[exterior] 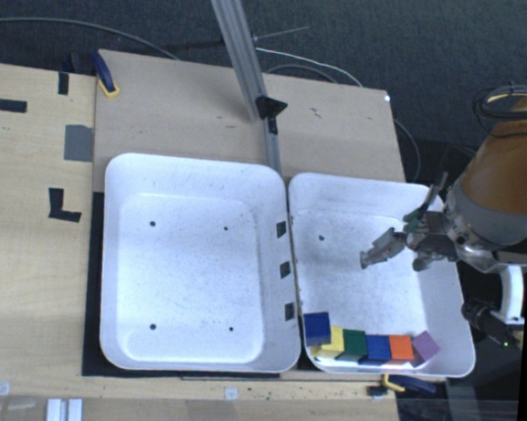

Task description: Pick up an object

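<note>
A row of small coloured blocks [366, 344], blue, yellow, green, blue, orange and purple, lies along the right bin's [356, 204] near edge, while the gripper [376, 252] hovers above mid-bin, nothing between its parted fingers.

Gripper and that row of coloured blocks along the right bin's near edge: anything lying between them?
Nothing. In the camera view, only bare white bin floor separates the gripper from the row of coloured blocks.

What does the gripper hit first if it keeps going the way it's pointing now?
Probably the bare floor of the right bin. The gripper points toward the image's lower left, over open white bottom. The blocks sit along the near wall, off that line. Height above the floor is unclear.
</note>
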Robot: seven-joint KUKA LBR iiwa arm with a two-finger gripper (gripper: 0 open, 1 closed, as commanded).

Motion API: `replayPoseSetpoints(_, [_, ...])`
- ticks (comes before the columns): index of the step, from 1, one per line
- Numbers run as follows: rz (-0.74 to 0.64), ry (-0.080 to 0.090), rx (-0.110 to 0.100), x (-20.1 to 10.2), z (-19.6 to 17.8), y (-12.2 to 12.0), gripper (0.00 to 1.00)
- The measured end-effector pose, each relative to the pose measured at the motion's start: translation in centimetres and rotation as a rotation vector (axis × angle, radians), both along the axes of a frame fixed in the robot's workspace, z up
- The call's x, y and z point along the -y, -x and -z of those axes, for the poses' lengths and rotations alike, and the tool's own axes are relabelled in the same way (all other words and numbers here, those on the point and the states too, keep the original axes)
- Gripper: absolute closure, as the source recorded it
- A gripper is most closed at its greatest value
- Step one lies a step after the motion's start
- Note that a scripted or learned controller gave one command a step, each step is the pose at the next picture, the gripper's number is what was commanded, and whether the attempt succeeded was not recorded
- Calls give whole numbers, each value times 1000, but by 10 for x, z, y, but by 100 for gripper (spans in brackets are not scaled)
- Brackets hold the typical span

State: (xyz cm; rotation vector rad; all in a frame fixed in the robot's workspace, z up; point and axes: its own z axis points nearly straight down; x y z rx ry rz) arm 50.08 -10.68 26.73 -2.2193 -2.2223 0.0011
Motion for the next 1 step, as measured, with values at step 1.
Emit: replayPoseSetpoints(1, [5, 2, -5, 59, 58, -20, 0])
